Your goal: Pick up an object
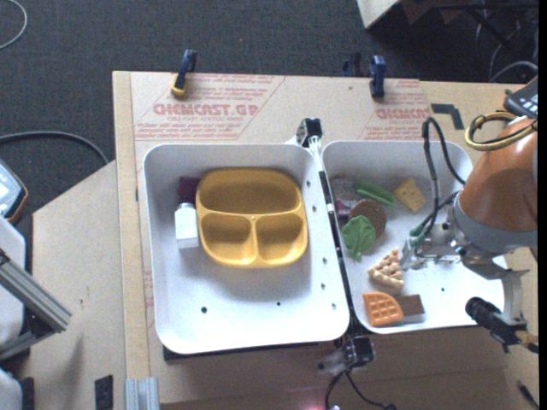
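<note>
The right bin [444, 301] holds several toy foods: a green pod [374, 193], a yellow cheese wedge [410, 195], a brown patty [371, 213], a green leaf [359, 234], a beige lattice piece [386, 269], an orange waffle [382, 308] and a brown bar [412, 305]. My gripper [419, 251] hangs low over the middle of this bin. It sits just right of the lattice piece, close to its upper right corner. The grey and orange arm [500, 199] comes in from the right and covers the bin's right side.
The left bin [171, 314] carries a yellow divided plate [251, 217], with a small white bottle [186, 225] and a dark purple piece [188, 186] at the plate's left. A raised rim [329, 220] separates the two bins. Black cables [436, 156] loop above the right bin.
</note>
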